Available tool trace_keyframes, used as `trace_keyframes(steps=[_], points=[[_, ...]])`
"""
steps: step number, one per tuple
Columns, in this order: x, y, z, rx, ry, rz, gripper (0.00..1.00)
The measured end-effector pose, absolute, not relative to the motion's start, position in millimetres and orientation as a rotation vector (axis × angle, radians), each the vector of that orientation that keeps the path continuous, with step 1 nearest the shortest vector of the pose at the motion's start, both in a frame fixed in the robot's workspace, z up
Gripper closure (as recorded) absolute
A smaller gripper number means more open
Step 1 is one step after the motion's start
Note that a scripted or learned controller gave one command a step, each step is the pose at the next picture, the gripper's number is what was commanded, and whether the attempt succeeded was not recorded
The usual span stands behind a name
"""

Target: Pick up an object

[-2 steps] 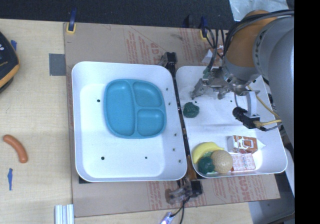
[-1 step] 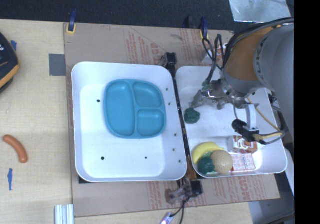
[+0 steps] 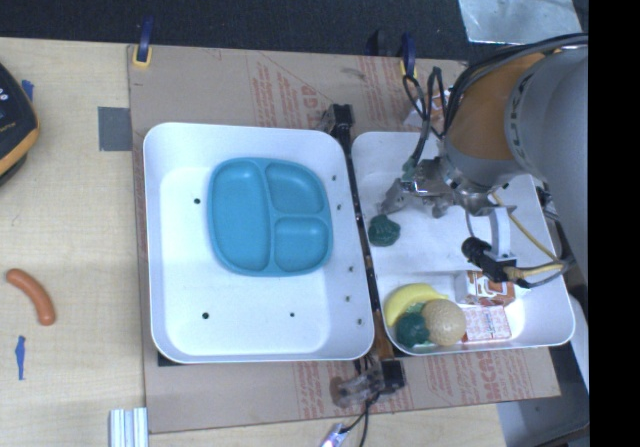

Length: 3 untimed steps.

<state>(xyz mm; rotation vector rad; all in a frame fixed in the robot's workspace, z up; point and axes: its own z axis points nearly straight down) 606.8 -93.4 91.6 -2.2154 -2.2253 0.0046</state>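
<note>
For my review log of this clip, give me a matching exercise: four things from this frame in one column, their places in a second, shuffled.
Things:
1. blue divided plate
2. orange sausage
3. dark green lump
4. tan ball

Places:
A. on the bench, outside both bins
B. right bin, near its left wall, below the gripper
C. in the left bin
D. right bin, near corner, beside a yellow piece

Pairs: 1-C, 2-A, 3-B, 4-D

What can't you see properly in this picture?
- Camera view: the arm covers the far right part of the right bin.
- The dark green object is too small to identify.
- The green item is partly hidden behind the tan ball and yellow piece.
- The black-and-yellow thing is cut off by the left edge.
</note>
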Motion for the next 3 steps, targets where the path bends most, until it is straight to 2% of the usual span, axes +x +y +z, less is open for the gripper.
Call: trace_keyframes(steps=[1,2,3], points=[[617.1,-93,92,-2.216,-2.225,0.002,0.0],[596.9,-97,92,-2.215,-2.224,0.006,0.0],[632.3,-94,92,-2.216,-2.225,0.002,0.0]])
